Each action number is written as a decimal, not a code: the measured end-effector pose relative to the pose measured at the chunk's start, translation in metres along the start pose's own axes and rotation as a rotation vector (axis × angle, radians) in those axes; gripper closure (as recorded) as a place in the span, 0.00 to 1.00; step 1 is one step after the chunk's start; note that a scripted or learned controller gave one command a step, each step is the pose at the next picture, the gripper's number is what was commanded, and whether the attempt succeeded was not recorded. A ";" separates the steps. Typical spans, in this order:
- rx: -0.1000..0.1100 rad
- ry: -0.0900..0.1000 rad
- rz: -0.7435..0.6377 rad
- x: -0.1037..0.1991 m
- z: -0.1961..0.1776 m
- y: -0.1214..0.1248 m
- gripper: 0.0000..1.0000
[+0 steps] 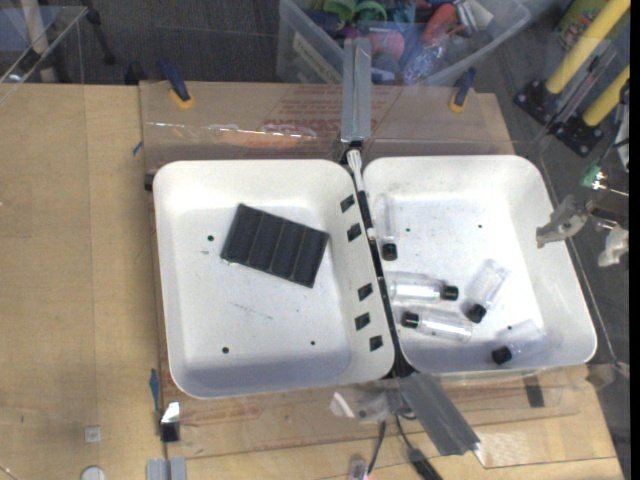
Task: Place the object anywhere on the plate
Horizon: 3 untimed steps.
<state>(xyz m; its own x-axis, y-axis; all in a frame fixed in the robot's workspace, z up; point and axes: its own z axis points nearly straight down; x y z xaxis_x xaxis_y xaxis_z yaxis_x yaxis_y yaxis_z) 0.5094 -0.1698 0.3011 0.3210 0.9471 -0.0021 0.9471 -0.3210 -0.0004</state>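
Camera view: the counter [70, 268] carried two shallow white bins side by side, the left bin [190, 368] and the right bin [450, 173], their inner rims touching along a central divider. The plate [275, 245], a dark ribbed rectangle, lay flat and slightly skewed in the upper middle of the left bin, apart from all its walls. Five clear vials with black caps lay in the right bin. The first vial [385, 226] sat against the divider, cap toward the near side. The second vial [418, 290] and the third vial [440, 326] lay roughly parallel, near the divider. The fourth vial [487, 280] lay tilted just beside them. The fifth vial [522, 340] rested near the front right corner. No vial touched the plate. My tool [565, 223] stood at the right bin's right rim, well apart from the plate and clear of the vials. I could not tell whether it was released or clenched. Behind the bins stood a clear tote [400, 28] of coloured items.
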 end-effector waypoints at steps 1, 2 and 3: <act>0.000 -0.001 -0.001 -0.001 -0.010 0.001 1.00; 0.000 -0.001 -0.001 0.000 -0.010 0.001 0.00; 0.000 -0.002 -0.001 -0.001 -0.019 0.001 1.00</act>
<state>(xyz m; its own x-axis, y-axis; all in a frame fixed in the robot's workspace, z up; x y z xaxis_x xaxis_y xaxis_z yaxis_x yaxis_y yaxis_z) 0.5101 -0.1712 0.3203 0.3200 0.9474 -0.0042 0.9474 -0.3200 0.0000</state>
